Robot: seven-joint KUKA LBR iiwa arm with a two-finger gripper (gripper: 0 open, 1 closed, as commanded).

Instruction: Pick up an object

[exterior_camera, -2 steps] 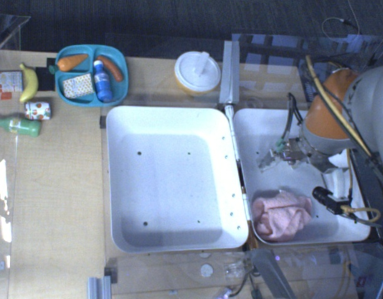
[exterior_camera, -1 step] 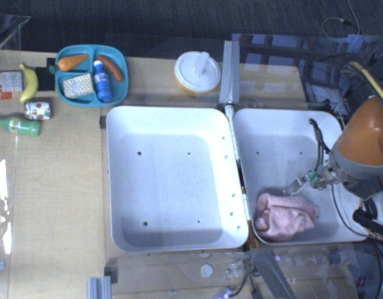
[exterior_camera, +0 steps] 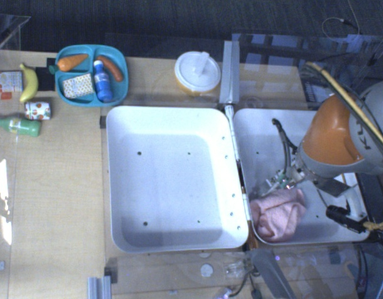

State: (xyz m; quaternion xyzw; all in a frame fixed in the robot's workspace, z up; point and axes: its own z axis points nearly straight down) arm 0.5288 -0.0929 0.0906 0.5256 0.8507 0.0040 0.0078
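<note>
Cloth, pink [exterior_camera: 278,213], lay bunched in the right bin's [exterior_camera: 260,132] near corner, unlifted. The gripper [exterior_camera: 282,179] hung just above it; whether it had closed couldn't be told. The pickup looked barely begun.

Bench clutter, all off to the 10–11 o'clock side of the frame. Blue divided tray [exterior_camera: 118,64] at about 11 o'clock holds a carrot [exterior_camera: 73,61], a blue bottle [exterior_camera: 102,81], an orange sausage-shaped piece [exterior_camera: 114,69] and a patterned packet [exterior_camera: 77,86]. At 9 o'clock from the tray: banana [exterior_camera: 29,82], touching a small carton [exterior_camera: 7,82] on its 9 o'clock side. Just at 6 o'clock of the banana, a small printed can [exterior_camera: 38,110] lying on its side. Below that, a green bottle [exterior_camera: 17,126], also lying flat. White lidded cup [exterior_camera: 197,72] at 12 o'clock, just beside a grey upright post [exterior_camera: 227,70]. Wooden bench top [exterior_camera: 48,217] is bare at 8 o'clock.
</note>
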